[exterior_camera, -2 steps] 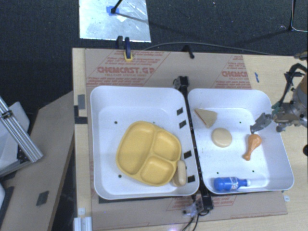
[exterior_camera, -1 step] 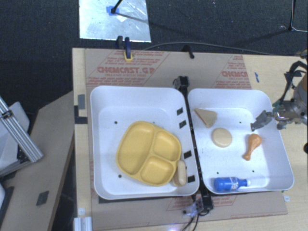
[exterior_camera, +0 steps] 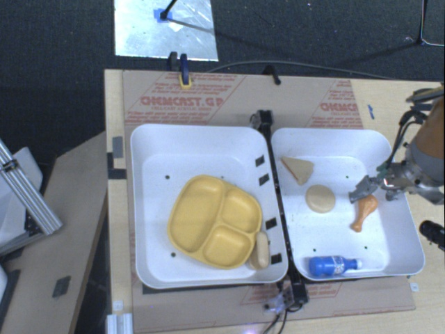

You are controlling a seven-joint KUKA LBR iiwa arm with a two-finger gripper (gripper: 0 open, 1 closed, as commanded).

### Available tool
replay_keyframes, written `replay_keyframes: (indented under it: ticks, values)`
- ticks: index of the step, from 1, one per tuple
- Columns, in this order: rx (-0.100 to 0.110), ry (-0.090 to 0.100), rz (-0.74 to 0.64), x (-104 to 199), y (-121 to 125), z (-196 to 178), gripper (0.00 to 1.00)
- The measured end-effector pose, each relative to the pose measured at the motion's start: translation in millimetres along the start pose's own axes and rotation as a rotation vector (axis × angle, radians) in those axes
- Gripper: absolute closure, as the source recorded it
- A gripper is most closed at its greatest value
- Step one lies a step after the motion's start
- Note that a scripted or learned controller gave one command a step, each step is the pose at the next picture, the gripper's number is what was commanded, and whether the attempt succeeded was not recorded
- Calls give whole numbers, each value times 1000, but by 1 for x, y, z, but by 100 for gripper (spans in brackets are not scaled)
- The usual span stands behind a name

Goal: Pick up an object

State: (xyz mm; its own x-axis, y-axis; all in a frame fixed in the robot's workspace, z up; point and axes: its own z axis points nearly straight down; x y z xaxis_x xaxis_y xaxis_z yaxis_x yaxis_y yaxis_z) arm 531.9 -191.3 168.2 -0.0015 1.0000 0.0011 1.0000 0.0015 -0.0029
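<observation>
Yellow tray [exterior_camera: 215, 221] (blue bottle [exterior_camera: 332, 265]).

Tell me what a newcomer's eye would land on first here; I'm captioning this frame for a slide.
The large yellow plastic divided tray lying in the left white bin stands out most, with a small beige bread-roll shape at its lower right corner. In the right white bin, the grey gripper sits just above an orange toy drumstick, while a blue plastic bottle lies on its side near the front wall.
</observation>
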Motion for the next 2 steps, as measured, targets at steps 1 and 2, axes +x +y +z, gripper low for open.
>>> replay_keyframes:
  ticks: [1, 2]
  values:
    - [-2, -1, -1, 4, 7, 45, 0]
    - [-30, -23, 5, -4, 14, 74, 0]
